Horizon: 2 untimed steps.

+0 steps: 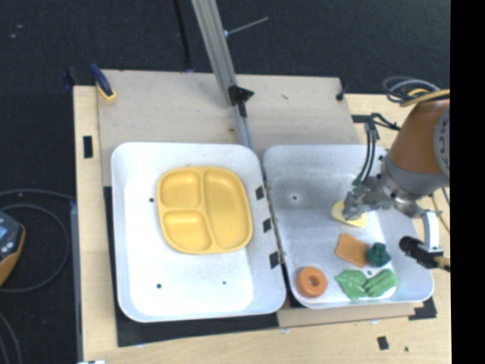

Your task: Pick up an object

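Gripper [355, 211]: sitting right on a pale yellow piece [350, 215] in the right bin [303, 174]; honestly can't tell if it's gripping anything.
Left bin [136, 279]: holding a yellow divided plate [204, 208].

1. I read this as a robotics lab test cell, not a home or shop.
2. Evidence: bare pale plywood bench [189, 105] on dark speckled carpet [45, 21].
3. Slanted aluminium extrusion mast [216, 44] bolted at the bench's rear.
4. Loose black cables [34, 203] coil on the floor at left.
5. Two shallow white plastic bins [136, 294] sit side by side.
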{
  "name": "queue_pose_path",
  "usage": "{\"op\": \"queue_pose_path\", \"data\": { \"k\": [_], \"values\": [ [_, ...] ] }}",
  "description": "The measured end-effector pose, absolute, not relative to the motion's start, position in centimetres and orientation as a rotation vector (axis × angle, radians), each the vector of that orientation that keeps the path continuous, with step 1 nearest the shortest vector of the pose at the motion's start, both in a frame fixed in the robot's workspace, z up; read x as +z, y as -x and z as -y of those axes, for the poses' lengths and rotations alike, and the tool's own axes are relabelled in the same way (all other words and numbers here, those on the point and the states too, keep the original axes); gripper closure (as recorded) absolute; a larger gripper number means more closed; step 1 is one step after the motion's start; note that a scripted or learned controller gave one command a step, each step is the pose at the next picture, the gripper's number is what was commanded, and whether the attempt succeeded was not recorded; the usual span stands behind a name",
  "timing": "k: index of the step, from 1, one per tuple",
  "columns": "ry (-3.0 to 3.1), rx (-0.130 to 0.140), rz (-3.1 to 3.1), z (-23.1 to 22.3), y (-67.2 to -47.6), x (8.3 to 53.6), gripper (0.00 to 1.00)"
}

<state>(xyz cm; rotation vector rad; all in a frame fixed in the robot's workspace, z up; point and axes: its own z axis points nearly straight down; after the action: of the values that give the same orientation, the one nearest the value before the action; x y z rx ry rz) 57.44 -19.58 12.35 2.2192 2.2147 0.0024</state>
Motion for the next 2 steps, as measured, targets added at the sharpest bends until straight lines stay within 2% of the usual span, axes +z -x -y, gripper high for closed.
{"op": "queue_pose_path", "data": {
  "k": [2],
  "values": [
    [-2.214, 0.005, -2.216, 20.6, -56.9, 24.9, 1.00]
  ]
}}
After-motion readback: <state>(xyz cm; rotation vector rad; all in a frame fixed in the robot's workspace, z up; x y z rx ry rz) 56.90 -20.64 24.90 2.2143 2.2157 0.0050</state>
